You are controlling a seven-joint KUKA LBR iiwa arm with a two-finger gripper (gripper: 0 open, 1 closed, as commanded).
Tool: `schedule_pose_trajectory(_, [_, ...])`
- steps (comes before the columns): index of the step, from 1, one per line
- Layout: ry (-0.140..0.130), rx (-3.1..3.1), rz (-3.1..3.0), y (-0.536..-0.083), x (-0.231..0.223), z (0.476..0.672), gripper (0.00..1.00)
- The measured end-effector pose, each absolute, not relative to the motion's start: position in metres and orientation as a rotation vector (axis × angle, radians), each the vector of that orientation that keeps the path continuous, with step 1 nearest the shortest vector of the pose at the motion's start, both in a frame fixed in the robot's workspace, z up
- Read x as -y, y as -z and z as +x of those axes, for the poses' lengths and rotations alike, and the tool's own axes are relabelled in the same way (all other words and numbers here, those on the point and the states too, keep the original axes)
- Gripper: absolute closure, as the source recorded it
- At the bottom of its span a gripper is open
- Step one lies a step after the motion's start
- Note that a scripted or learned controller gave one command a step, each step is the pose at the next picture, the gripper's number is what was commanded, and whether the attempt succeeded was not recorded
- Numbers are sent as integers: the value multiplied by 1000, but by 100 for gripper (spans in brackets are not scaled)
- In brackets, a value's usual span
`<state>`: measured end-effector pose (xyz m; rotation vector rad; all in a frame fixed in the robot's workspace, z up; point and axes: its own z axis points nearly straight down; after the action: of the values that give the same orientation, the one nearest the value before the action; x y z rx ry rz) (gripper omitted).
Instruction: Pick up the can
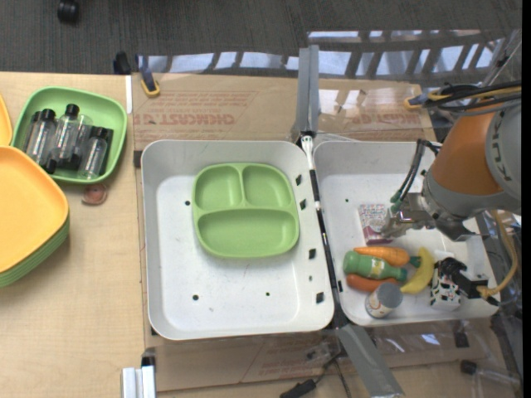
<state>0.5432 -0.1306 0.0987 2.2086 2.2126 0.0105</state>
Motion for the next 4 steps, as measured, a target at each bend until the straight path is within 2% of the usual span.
schedule_pose_trajectory(1, [-10, -2279, 2141, -99, 102, 551, 100])
schedule_pose_trajectory(2, [4, -2366, 2067, -191, 63, 586, 100])
schedule_pose_trajectory(3, [4, -2366, 2067, -191, 63, 586, 0])
schedule_pose_trajectory(4, [4, -2427, 1996, -124, 102, 616, 0])
